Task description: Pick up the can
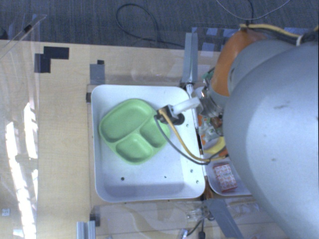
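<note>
Weighing the hazards, left of frame to right. At centre left, a chance of snagging the green divided plate (130,136) if carried too far over the left bin (144,185): wrong thing, wasted try. At centre right, close above the wall between the bins, the gripper (209,111), tucked under the grey arm (274,133); cannot tell whether wide, narrow or clamped on anything. Further right, a crowded strip of the right bin (212,185), much of it hidden beneath the arm, so an easy place to close on a neighbour instead of the can (224,177), or to nudge things together and spoil a clean grip. Likely also to slip off a smooth, hard can if taken off-centre.

Turning to the containers, again left to right. Left bin: white, shallow, holding the plate, three-compartment, lying flat toward its upper left, compartments bare. Right bin: along its visible left edge, a jumble of colourful wrapping (207,128) at the top, a yellow curved thing (217,144), perhaps a banana, just below, and near the lower corner a red-and-white labelled block, probably the can, apart from the yellow thing and well below the gripper. Not certain of that reading: small and partly covered.
</note>
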Tool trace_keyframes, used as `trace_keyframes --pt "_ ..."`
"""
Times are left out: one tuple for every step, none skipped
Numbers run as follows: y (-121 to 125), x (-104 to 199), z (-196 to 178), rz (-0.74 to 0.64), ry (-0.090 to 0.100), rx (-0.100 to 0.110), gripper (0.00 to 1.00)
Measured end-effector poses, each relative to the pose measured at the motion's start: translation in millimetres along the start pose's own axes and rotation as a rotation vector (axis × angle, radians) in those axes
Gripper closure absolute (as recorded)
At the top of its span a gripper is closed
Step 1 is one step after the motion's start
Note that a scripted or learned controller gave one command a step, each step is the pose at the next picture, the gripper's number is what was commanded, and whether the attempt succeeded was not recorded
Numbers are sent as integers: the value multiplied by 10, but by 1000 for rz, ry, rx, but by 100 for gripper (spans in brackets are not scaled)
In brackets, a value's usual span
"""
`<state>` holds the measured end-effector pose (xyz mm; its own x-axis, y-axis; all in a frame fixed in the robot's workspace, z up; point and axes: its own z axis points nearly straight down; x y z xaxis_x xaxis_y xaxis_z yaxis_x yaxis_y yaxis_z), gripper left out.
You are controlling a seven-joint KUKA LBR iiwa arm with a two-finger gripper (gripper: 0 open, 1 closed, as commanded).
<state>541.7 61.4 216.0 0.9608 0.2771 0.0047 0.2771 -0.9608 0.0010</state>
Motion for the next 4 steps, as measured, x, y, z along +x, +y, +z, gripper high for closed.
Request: trace_keyframes --pt "-648 -344 -178 78 2 1 100" --pt "-42 -539 -1025 60 2 -1 100" --pt "642 -312 -1106 -92 -3 -1 100" --pt "315 -311 -1192 -62 -3 -1 100"
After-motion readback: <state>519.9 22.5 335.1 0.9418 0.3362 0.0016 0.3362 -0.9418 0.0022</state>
